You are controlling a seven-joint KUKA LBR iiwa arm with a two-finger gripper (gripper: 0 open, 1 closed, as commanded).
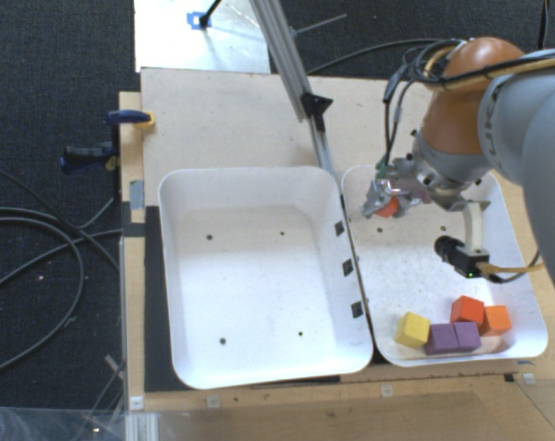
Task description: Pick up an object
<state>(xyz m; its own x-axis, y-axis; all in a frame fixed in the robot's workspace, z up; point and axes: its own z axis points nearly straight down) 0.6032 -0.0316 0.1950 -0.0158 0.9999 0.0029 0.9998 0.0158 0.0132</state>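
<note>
1. Camera view: surface [222, 118] carries two shallow white bins side by side, left bin [259, 274] and right bin [424, 274], walls touching along the middle.
2. Arm [498, 99] reaches in from the right and hangs over the upper part of the right bin, wrist pointing down, probably mid-lift.
3. Jaws [385, 202] sit above the upper-left corner of the right bin, pinching an orange-red block [386, 208]; the block shows between the fingers, clear of the bin floor as far as the slant lets one judge.
4. Other blocks bunch at the lower-right corner of the right bin, likely slid against the wall: purple block [454, 337], yellow block [412, 329], two orange blocks [481, 314], touching or just beside each other.
</note>
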